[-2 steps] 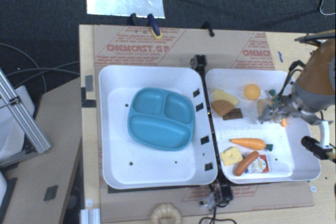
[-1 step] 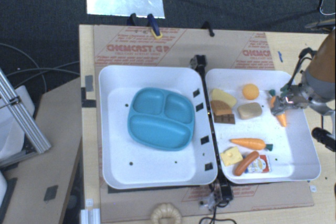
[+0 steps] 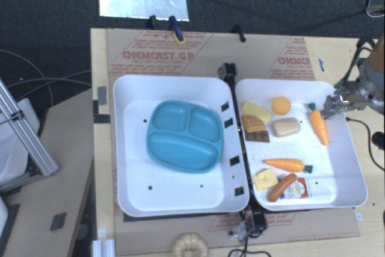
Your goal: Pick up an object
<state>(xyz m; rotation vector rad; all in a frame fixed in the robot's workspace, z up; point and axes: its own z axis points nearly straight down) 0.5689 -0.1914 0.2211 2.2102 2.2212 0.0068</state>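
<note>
Two shallow white bins stand side by side on a bench covered with brown cardboard (image 3: 204, 48). The left bin (image 3: 129, 129) holds a blue plate (image 3: 183, 135) with three compartments, and the plate lies flat near the middle of the bin.

The right bin (image 3: 355, 183) holds the toy food. A carrot (image 3: 319, 126) lies near the right wall, with its green end up and its point toward the front. An orange ball (image 3: 281, 106) sits in the back part of the bin, and just below it lies a beige piece like a potato (image 3: 286, 127). To the left of these there is a yellow wedge of cheese (image 3: 257, 111), a brown waffle piece (image 3: 253, 124) touching it, and a dark chocolate bar (image 3: 257, 136) just under the waffle. Toward the front, a second carrot (image 3: 286, 164) lies across the bin. Below it there is a small yellow block (image 3: 265, 179), a sausage (image 3: 281, 187) and a small white packet (image 3: 296, 189) partly under the sausage.

The arm comes in from the right, and the gripper (image 3: 334, 104) is at the back right edge of the right bin, just beside the green top of the first carrot. I cannot tell whether it is open or closed, because this part is small and blurred. Nothing is seen held in it.
</note>
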